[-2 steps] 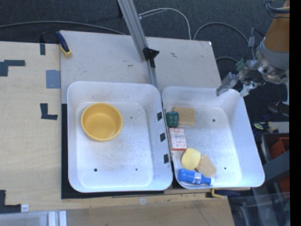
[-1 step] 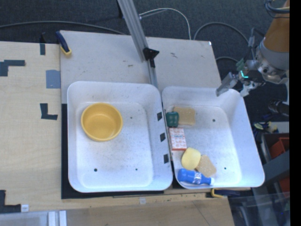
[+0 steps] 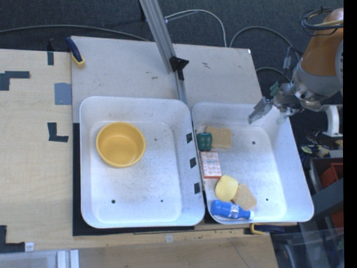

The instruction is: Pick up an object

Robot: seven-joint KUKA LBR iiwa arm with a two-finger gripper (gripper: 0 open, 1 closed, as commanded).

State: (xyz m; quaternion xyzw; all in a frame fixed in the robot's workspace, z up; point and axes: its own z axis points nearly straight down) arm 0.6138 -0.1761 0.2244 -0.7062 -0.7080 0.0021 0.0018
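arm (image 3: 319, 66): grey shell | orange band above wrist | gripper (image 3: 258, 114): grey metal

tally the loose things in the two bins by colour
yellow: 2 — bowl, round yellow item
tan: 2 — tan square, tan piece
green: 1 — green item
blue: 1 — blue item
red and white: 1 — small packet
total: 7

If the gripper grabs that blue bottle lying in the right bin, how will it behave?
The blue bottle lies on its side, so it may roll when nudged. It looks small and probably light. Its rounded body could slip between fingers.
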